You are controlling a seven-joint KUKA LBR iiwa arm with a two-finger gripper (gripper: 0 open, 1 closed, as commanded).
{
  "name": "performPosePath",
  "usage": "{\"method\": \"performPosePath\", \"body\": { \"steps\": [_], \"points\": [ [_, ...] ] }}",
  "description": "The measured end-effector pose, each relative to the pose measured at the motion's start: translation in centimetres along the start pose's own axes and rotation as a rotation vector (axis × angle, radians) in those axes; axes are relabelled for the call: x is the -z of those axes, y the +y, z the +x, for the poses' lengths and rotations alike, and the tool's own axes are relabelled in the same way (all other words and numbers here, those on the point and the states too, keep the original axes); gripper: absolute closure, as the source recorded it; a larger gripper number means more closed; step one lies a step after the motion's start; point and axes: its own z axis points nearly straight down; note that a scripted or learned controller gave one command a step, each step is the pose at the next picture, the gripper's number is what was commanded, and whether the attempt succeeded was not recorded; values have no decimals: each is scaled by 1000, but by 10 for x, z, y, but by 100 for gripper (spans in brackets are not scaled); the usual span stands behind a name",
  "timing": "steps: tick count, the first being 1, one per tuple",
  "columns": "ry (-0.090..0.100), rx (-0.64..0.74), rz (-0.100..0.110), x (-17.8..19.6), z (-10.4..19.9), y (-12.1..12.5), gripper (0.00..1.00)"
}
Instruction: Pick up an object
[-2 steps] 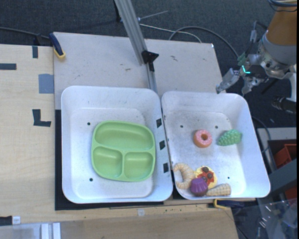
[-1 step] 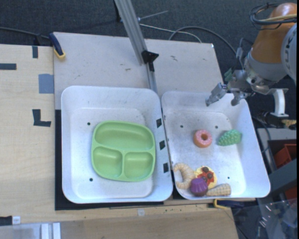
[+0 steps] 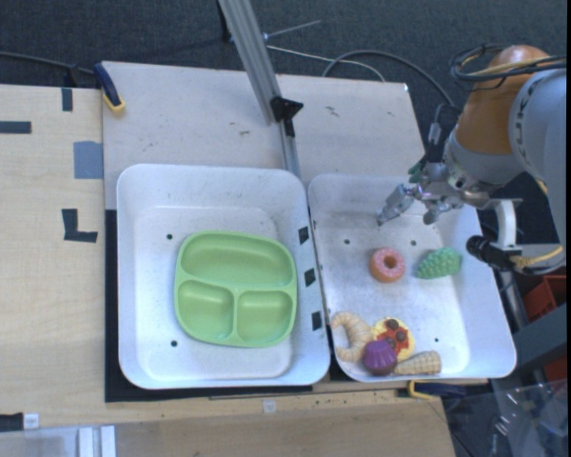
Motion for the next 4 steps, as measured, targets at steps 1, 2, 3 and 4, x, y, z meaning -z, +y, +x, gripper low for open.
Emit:
{"method": "performPosePath", "body": {
  "steps": [1, 2, 3, 4],
  "points": [
    [0, 1, -1, -63, 4, 5, 0],
    [0, 2, -6, -49, 4, 6, 100],
    [-2, 0, -14, 15, 3, 7, 100],
    [-1, 0, -13, 58, 2, 6, 100]
  ]
}}
